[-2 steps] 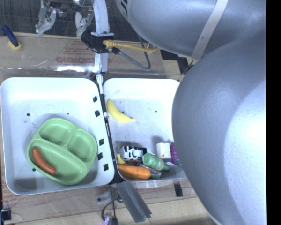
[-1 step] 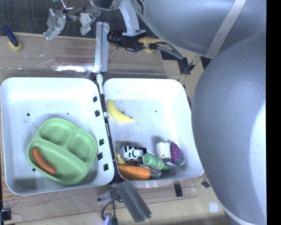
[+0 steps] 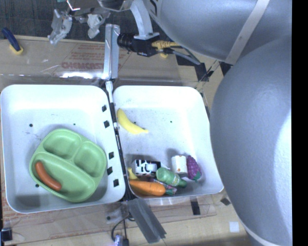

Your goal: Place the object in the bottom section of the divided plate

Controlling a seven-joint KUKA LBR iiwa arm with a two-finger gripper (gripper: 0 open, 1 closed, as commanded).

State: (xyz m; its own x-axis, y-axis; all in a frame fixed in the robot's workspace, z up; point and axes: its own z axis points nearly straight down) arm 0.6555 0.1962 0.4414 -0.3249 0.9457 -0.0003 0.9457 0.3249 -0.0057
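The tool hangs at the top of the view, above the far edge of the surface and beyond both bins; I cannot tell its state, and nothing shows in it. Well below it, at about six o'clock, the left bin holds a green divided plate, tilted, with an orange-red sausage lying in its section at seven o'clock. At four o'clock from the tool, the right bin has a banana alone near the divider. Crowded at its near edge lie a carrot, a black-and-white toy, a green vegetable, a white cup and purple grapes. The grey arm fills the three o'clock side.
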